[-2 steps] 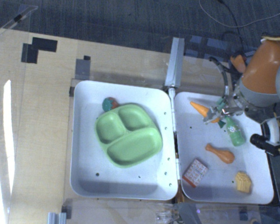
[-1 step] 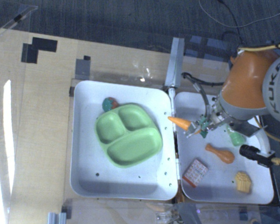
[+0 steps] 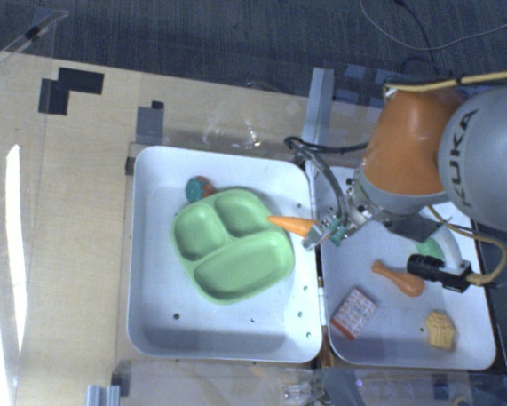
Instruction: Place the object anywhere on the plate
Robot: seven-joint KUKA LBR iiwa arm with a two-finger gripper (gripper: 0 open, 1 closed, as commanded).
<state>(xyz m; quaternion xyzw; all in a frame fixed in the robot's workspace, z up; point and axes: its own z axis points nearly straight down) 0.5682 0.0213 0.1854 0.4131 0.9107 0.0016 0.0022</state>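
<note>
Fingers point(image 3: 322, 231) of the grey arm point(image 3: 499, 150) are closed on the thick end of an orange carrot point(image 3: 291, 224), at the wall between the two white bins. The carrot lies nearly level, its pointed tip reaching left over the right rim of the green divided plate point(image 3: 232, 245); whether it touches the plate or hangs just above it cannot be told from this slant. The plate sits in the left bin point(image 3: 215, 328), tilted so its three compartments run diagonally.

The arm comes in from the upper right, its orange band point(image 3: 407, 141) above the wrist, the wrist bent down and to the left toward the bin wall. Cables loop around the wrist.

A small round thing, teal and reddish point(image 3: 201, 186), is half hidden behind the plate's upper left edge. In the right bin point(image 3: 383, 344) lie a tan drumstick-shaped toy point(image 3: 398, 278), a small pink-and-white box point(image 3: 354, 312) and a yellowish waffle-like piece point(image 3: 439, 329). A green thing point(image 3: 429, 250) near the arm is mostly covered by a black cable fitting and hard to make out. The pale wooden desk point(image 3: 46, 222) carries both bins.
</note>
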